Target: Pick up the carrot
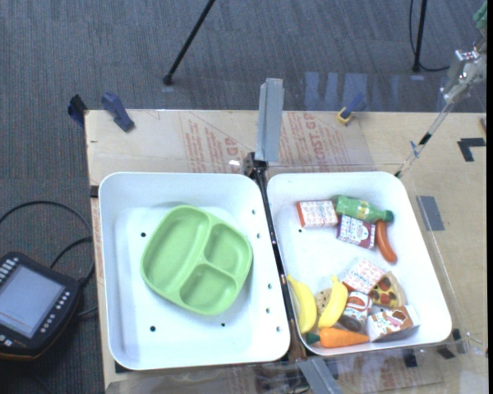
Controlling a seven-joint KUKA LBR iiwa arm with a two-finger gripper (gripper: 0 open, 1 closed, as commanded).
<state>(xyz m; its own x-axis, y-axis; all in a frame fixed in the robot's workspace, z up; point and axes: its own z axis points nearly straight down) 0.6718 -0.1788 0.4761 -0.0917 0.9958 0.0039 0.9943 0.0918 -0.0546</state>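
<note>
At the far left, off the bench, a handheld control pendant (20, 302) with a grey screen lies on the carpet, its cable looping behind it. A blue clamp (117, 112) sits at the bench's back left corner. The left bin (115, 220) holds a green divided plate (197, 258) with three compartments, lying flat and turned at a slant near the bin's middle. Between the two bins, at their far edge, a grey upright post (271, 121) rises from the bench. The right bin (419, 220) is crowded along its near side. Two yellow bananas (304, 304) lie by its left wall, one beside the other. The carrot (343, 337) lies on its side in the near left corner of this bin, its green top pointing left and its orange tip pointing right. It lies just in front of the bananas and against a small red and white carton (357, 306). To its right are more small packets (390, 322) and a pizza slice (388, 289). Toward the far side lie a red and white box (315, 213), a green bottle (363, 209) on its side, another packet (355, 233) and a red sausage (385, 241), all well apart from the carrot.
</note>
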